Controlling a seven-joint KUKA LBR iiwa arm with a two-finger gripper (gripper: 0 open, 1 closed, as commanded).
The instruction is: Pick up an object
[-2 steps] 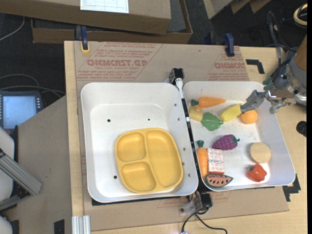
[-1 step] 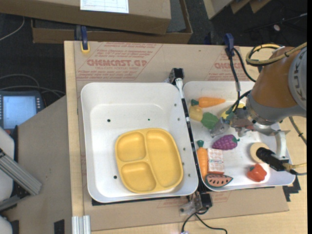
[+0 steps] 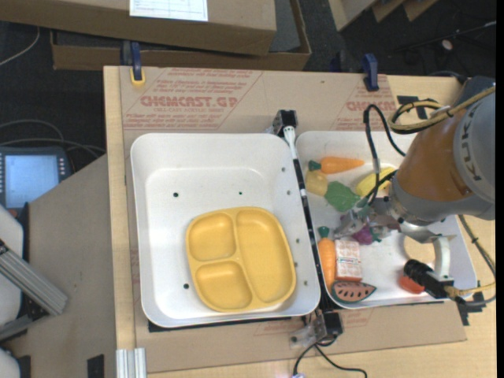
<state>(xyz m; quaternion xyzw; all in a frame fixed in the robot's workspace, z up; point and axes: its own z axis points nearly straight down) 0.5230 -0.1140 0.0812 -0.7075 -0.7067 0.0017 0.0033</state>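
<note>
Brown cardboard-topped bench, glossy white bins, a smooth yellow three-section tray (tool state unclear).

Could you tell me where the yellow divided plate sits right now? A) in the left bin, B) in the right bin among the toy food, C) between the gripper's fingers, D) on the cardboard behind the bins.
A: the yellow divided plate lies flat on the floor of the left bin, toward its front.

Single fixed cam overhead, slanted down on both bins; arm enters from right.
</note>
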